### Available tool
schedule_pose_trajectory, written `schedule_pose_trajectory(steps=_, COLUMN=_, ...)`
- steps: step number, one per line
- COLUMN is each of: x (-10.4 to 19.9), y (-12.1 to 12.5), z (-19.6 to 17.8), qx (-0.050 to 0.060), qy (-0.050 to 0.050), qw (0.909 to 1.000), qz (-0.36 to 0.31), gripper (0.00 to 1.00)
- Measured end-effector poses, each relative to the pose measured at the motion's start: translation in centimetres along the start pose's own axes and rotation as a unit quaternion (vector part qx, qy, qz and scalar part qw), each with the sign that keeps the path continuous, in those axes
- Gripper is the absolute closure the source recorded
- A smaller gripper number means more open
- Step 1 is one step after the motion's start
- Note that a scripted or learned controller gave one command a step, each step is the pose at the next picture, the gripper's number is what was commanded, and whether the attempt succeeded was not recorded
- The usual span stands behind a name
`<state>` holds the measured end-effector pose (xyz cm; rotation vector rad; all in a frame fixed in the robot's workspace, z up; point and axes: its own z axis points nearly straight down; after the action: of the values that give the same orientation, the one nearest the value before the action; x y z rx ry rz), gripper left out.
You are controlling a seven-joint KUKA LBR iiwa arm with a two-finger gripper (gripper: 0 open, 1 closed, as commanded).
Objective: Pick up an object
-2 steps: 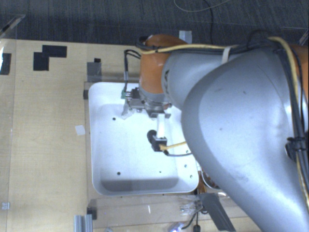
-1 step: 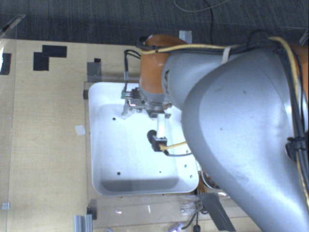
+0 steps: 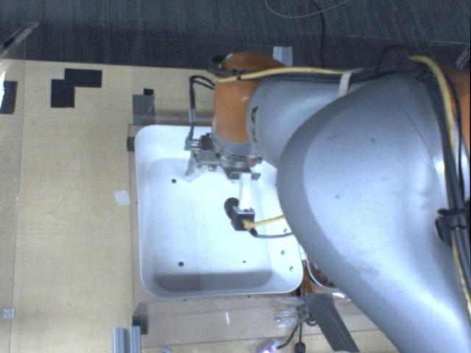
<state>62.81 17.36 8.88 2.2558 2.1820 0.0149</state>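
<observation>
Object: which thing is meant for picking cannot be told; the arm hides the right part of the white bin and nearly all of the space beside it.
White bin (image 3: 169, 226): sits on the table left of centre, its pale floor open to view on the left and lower sides, with a grey shadow along the lower wall.
Specks (image 3: 181, 265): a few small dark dots lie scattered on the bin floor, too small to identify.
End effector (image 3: 218, 160): hangs over the upper middle of the white bin, just below the orange band; seen from above, it does not show whether it is open or closed, nor whether it has hold of anything.
Orange band (image 3: 237, 98): rings the wrist above the bin's upper rim.
Arm (image 3: 368, 197): broad and grey, reaches in from the right across the bins.
Brown patch (image 3: 318, 276): shows at the arm's lower edge, just right of the white bin's lower right corner; too hidden to identify.
Table (image 3: 66, 234): light wood, with black shapes (image 3: 73, 85) near its upper left and a pale scrap (image 3: 121, 197) just left of the bin.
Bracket (image 3: 143, 107): grey metal, at the bin's upper left corner.
Floor (image 3: 147, 13): dark carpet beyond the table, with a thin cable (image 3: 309, 2) looping on it.
</observation>
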Motion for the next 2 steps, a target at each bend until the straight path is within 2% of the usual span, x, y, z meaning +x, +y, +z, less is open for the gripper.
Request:
schedule_pose_trajectory(steps=1, x=0.9, y=-1.1, z=-7.6, qx=0.002, qy=-0.002, qw=0.9983, qz=-0.059, gripper=0.00)
schedule_pose_trajectory(steps=2, x=5.2, y=4.0, z=0.2, qx=0.001, qy=-0.001, qw=0.9990, qz=-0.045, gripper=0.00)
